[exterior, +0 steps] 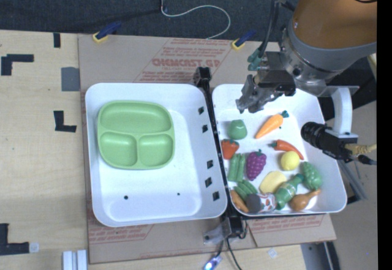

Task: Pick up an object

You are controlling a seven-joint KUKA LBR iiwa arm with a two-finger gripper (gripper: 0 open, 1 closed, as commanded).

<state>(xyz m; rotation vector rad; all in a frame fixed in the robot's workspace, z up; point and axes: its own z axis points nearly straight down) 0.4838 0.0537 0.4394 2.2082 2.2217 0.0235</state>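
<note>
My gripper (250, 102) hangs over the back left part of the right bin (327, 201), above the toy food and holding nothing that I can see. Just below it lies a green pepper (237, 129). To its right lies an orange carrot (270, 125). Further forward are a red tomato piece (229, 148), purple grapes (255, 164), a green pea pod (236, 166), a yellow lemon (290, 160), a red chili (285, 146) and broccoli (310, 176).
The left bin (184, 201) holds a green sectioned plate (135, 134) in its back half. A black divider (211, 140) runs between the bins. A camera mount (321, 137) juts over the right bin's right side. A cable (190, 11) lies behind the bench.
</note>
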